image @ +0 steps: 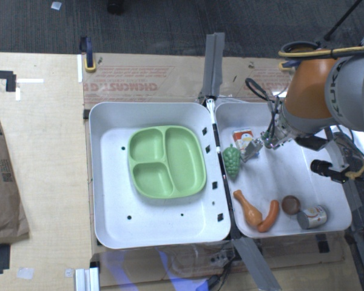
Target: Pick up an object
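a: grapes (231, 161), the green toy bunch, look like the object nearest the gripper (253, 151). they lie in the right bin (327, 190), against its left wall, just beside the divider between the bins.

b: is the pincer on them?

a: no. its tip sits just right of the bunch, close to a small red-and-white card (243, 137). i can't tell whether it is spread or pinched; it's a small grey blur at this slant, and nothing shows between the tips.

b: how would the bunch handle?

a: my guess is light, hollow plastic, stiff and bumpy. the knobbly surface should give some bite, but rounded lobes can squirt out of a shallow pinch. i'd close across the narrow width, mid-body, tips well down the sides.

b: the wall?

a: that's the risk. one tip has to drop between the bunch and the wall, and there may not be room.

b: other options?

a: an orange drumstick-shaped toy (249, 207) and a sausage-like piece (269, 216) touch near the front edge, with a brown ball (290, 205) and a small can (313, 217) to their right. the left bin (109, 180) holds a green divided plate (167, 161), flat and hard to pinch.
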`<control>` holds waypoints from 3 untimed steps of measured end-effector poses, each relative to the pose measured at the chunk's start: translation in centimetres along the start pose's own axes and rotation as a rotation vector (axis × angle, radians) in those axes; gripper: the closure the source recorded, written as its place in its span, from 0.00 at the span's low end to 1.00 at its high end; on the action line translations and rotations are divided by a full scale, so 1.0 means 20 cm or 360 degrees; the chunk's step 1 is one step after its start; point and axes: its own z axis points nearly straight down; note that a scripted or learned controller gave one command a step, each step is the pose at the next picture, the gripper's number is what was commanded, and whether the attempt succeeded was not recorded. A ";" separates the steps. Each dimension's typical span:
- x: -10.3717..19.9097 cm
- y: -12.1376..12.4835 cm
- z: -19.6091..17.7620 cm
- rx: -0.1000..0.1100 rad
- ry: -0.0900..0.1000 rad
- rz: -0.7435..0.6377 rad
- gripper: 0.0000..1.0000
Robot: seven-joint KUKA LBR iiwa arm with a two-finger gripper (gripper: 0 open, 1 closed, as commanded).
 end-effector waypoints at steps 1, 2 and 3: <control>0.04 0.15 -0.47 0.0012 0.0025 0.0199 0.00; 0.08 0.04 -0.47 0.0016 0.0028 0.0265 0.00; 0.02 0.05 0.03 0.0010 0.0027 0.0017 0.00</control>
